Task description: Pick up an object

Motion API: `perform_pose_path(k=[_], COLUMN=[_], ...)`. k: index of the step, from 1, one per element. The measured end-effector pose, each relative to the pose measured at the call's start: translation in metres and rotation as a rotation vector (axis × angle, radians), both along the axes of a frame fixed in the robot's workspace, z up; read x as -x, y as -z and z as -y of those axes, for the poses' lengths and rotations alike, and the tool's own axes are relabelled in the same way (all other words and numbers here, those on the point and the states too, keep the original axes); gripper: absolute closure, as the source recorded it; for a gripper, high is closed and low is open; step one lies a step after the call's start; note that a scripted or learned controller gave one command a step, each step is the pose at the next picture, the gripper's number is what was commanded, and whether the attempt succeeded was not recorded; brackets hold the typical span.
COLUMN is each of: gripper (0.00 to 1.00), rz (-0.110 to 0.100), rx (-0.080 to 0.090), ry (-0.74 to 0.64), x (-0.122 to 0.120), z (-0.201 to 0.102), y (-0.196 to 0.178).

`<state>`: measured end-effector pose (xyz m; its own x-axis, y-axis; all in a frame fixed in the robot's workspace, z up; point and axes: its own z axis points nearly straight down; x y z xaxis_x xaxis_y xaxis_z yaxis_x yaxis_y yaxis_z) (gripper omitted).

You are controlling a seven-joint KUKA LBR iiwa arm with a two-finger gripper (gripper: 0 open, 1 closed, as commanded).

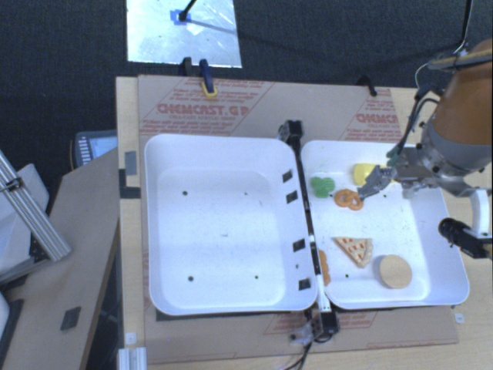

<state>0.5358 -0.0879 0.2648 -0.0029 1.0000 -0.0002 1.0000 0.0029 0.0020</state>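
Note:
Several small items lie in the right bin [439, 230]: a green piece [322, 184], an orange pretzel-shaped ring [348, 200], a yellow piece [363, 173], a pizza-slice toy [354, 249], a round tan disc [394, 271] and an orange bit [323, 267] against the left wall. My gripper [375, 183] hangs low over the bin's upper part, just right of the pretzel ring and just below the yellow piece, partly covering the latter. I see nothing lifted off the bin floor.
The left bin [223, 230] sits beside the right one, with black clips [293, 187] along the divider between them. The arm's orange band and grey wrist [462, 122] reach in from the right. A black fitting [462, 237] juts over the bin's right rim.

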Motion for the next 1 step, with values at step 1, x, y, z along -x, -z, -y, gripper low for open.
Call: perform_pose_path(k=[1], gripper=[1.00], rz=[0.003], rx=[0.000], ry=[-0.002], x=[-0.0008], z=[-0.0002], y=[-0.0110])
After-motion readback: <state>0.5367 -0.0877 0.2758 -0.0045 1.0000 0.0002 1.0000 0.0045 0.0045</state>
